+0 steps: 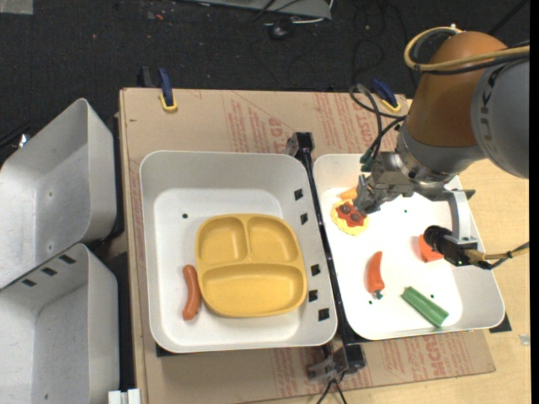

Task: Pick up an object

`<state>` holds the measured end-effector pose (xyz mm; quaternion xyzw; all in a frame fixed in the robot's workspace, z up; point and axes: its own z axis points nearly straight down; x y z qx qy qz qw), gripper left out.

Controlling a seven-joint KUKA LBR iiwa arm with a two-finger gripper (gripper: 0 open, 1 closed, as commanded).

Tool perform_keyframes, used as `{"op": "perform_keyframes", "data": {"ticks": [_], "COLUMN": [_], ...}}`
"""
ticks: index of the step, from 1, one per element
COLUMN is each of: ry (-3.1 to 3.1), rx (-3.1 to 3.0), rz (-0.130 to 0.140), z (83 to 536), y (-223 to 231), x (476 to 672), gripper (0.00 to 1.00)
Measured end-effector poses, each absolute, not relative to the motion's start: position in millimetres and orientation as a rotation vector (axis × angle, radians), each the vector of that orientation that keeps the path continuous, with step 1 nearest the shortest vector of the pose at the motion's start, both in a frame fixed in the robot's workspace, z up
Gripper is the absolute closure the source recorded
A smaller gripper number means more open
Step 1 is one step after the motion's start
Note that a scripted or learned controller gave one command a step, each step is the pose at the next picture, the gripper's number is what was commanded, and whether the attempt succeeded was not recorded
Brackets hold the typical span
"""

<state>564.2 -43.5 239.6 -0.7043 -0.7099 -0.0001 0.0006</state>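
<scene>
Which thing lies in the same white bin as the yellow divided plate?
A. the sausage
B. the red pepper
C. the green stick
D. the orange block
A: the sausage lies beside the yellow divided plate in the left bin, while the other three lie in the right bin.

Cardboard sheet [221, 112] under both bins — blue clamps [167, 91] at its far edge.

- Yellow toy food with red bits [349, 217]: flat at the right bin's upper left, under the gripper tip.
- Red chili pepper [375, 273]: lies mid-bin, nearly upright.
- Green block [424, 305]: slanted, lower right.
- Orange piece [429, 248]: near the right wall.
</scene>
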Motion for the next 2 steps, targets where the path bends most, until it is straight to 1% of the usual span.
{"op": "perform_keyframes", "data": {"ticks": [1, 2], "ry": [-2.231, -2.231], "rx": [-2.214, -2.213], "rz": [-0.004, -0.004], "z": [239.7, 241.5], "y": [0.7, 52.7], "x": [588.0, 592.7], "gripper": [1.00, 1.00]}}
